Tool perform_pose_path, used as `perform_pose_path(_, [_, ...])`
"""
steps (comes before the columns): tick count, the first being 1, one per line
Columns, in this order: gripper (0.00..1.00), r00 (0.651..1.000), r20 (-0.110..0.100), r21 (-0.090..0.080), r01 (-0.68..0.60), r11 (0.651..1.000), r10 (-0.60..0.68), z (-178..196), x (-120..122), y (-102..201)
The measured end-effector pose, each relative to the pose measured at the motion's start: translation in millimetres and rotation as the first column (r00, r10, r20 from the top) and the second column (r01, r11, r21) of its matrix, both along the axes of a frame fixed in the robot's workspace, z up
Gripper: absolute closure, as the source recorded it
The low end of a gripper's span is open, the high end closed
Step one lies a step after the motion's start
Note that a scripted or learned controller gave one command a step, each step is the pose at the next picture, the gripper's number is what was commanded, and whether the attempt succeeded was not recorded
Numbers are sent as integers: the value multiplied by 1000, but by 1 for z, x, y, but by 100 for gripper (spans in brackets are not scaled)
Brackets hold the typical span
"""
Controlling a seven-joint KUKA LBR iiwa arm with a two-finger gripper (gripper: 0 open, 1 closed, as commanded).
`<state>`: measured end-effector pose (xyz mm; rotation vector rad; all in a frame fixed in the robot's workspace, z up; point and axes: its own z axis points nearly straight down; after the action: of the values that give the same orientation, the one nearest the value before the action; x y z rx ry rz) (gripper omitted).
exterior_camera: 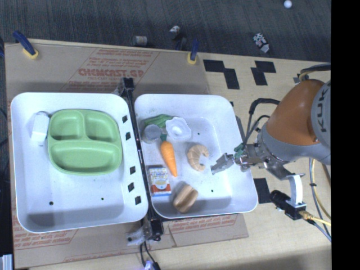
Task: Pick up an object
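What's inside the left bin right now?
The left bin holds a green divided plate, and a small white object lies beside its left edge. Whatever lies under the plate is covered.

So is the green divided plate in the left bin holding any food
Empty. All three compartments of the green divided plastic plate show bare green; the orange toy carrot and other toy foods lie in the right white bin.
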<state>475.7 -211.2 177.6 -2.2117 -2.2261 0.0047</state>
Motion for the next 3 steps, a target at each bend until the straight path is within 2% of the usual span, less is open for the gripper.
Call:
perform_pose_path(1, [0,1000,2,1,0,1000,0,-86,1,22])
perform_pose_path(2, [100,1000,2,-1,-5,1000,5,-76,1,22])
perform_pose_path(3, [0,1000,2,-1,-6,1000,6,-76,1,22])
